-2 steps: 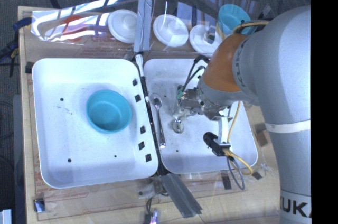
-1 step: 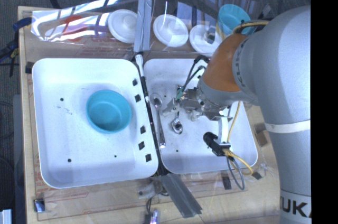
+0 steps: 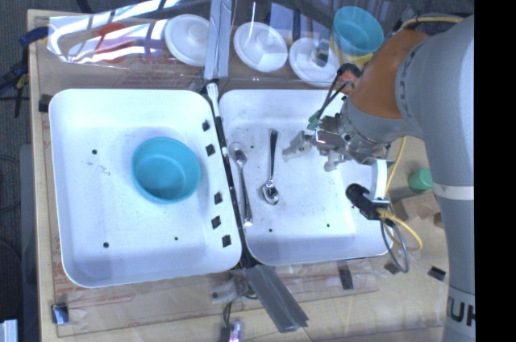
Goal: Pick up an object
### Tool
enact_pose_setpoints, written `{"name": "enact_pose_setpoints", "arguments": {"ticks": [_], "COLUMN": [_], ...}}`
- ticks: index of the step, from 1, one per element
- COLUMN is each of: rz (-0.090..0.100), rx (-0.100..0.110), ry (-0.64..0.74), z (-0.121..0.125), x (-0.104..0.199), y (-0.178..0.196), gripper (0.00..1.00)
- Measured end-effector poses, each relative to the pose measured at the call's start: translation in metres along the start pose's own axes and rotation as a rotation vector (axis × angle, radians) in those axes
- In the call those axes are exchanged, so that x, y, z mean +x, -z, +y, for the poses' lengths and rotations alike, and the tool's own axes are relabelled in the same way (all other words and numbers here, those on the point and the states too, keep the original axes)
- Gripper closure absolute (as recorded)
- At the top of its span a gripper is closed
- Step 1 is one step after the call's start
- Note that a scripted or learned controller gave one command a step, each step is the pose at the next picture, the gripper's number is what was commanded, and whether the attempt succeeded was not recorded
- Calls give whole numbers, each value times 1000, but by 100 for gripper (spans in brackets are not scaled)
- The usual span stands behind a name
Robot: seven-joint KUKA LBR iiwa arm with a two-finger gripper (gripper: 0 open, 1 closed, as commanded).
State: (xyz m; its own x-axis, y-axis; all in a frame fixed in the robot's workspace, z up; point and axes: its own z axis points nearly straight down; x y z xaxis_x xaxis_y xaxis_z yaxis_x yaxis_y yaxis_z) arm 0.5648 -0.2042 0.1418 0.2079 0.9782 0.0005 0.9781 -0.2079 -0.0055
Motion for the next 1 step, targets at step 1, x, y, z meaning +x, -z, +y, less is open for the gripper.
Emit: {"name": "enact_pose_setpoints", "arguments": {"ticks": [1], "rz": [1], "rx": [1], "ry": [188], "z": [-43], "x": [41], "y": [-53], "gripper": [0]}}
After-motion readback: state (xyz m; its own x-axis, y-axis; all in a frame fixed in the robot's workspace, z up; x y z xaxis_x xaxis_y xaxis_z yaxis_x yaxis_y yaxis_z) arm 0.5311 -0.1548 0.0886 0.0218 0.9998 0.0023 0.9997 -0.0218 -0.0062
